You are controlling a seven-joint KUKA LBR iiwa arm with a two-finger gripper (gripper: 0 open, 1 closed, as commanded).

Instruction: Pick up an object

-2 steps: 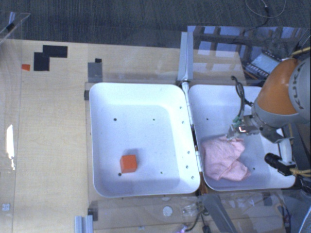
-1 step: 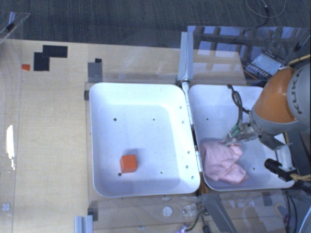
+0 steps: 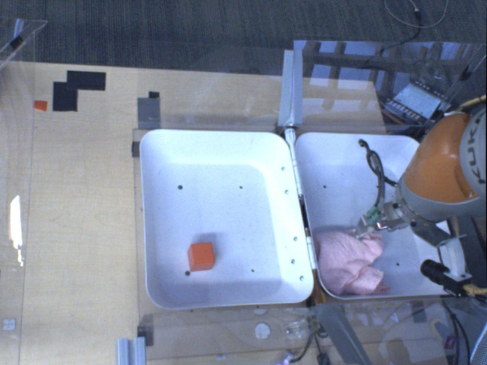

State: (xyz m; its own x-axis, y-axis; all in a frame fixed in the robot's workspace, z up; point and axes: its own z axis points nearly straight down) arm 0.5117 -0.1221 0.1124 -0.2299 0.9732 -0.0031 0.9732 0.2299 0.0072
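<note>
A crumpled pink cloth (image 3: 348, 263) lies in the near part of the right bin (image 3: 335, 166). An orange cube (image 3: 202, 256) sits in the near left part of the left bin (image 3: 221, 158). My gripper (image 3: 373, 229) is low in the right bin, right at the cloth's upper right edge and seemingly touching it. The grey arm with its orange band (image 3: 445, 162) comes in from the right and covers the bin's right side.
A metal divider (image 3: 298, 204) runs between the two bins. A black cable (image 3: 373, 162) loops down toward the wrist. Black marks (image 3: 76, 88) and a small orange tag (image 3: 40, 106) lie on the wooden bench at far left.
</note>
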